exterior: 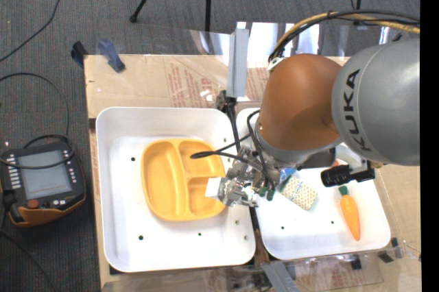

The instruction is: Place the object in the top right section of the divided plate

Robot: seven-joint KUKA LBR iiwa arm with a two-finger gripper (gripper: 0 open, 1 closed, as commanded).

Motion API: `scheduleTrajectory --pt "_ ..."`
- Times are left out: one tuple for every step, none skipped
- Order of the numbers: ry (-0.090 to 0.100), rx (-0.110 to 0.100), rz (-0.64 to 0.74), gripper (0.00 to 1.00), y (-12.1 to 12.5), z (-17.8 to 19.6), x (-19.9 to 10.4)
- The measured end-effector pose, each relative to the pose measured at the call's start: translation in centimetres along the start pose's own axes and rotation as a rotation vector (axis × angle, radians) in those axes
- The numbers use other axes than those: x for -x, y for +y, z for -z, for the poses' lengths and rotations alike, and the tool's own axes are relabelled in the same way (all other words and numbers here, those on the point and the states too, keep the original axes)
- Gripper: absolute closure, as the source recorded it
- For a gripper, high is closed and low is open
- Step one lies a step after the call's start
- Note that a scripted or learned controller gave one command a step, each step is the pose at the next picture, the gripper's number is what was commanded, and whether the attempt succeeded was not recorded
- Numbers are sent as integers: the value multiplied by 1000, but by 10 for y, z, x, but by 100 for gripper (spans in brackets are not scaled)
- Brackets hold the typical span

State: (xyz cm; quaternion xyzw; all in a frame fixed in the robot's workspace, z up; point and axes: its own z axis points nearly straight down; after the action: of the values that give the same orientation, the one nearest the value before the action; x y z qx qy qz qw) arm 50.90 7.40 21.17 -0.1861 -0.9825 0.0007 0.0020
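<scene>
The gripper (236,191), finger state indiscernible, was poised at the yellow divided plate's (164,177) right rim, sections lying leftward.

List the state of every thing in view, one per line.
Plate: yellow, flat in the left bin, sections bare.
Gripper: low over the plate's right edge.
Carrot: lying in the right bin.
Patterned packet: lying in the right bin, beside the arm.

Legible text, one item: "KUKA", black capitals running vertically on the grey arm housing (374,112), up and to the right of the gripper (240,191). Red print on cardboard (171,75): unreadable.
</scene>
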Motion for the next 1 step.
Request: scheduleTrajectory --pt "-1 0 -165 100 25 -25 57"
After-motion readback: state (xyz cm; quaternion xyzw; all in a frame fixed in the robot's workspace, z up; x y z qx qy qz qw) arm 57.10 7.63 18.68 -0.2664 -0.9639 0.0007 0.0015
